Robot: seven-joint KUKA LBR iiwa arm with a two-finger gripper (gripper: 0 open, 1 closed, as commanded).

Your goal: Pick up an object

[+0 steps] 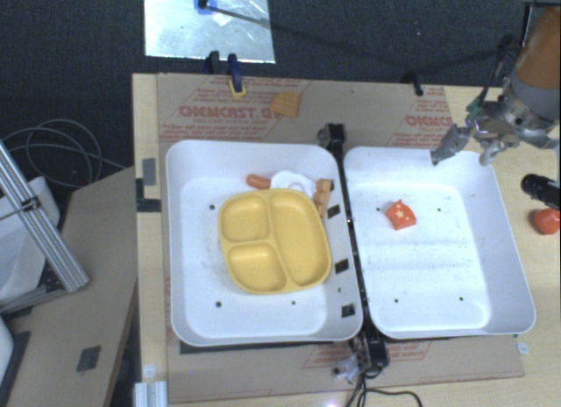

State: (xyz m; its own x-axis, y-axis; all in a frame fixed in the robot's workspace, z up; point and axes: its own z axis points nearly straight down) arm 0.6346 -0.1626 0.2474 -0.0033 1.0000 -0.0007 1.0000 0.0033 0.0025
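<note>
While a yellow divided tray (pixel 273 240) is lying in the left bin (pixel 188 221), its long axis running from about ten o'clock to four o'clock, a small orange sausage-shaped piece (pixel 258 182), a white object (pixel 293 183) and a tan block (pixel 323 192) are sitting just off its twelve o'clock edge. In the right bin (pixel 456 291), a small red object (pixel 400 214) is resting apart from the walls at about ten o'clock from the bin's centre, too compact to give a clear long axis or heading. The gripper (pixel 465 146) is hanging over the bin's one o'clock corner with its two fingers spread wide and nothing between them.
</note>
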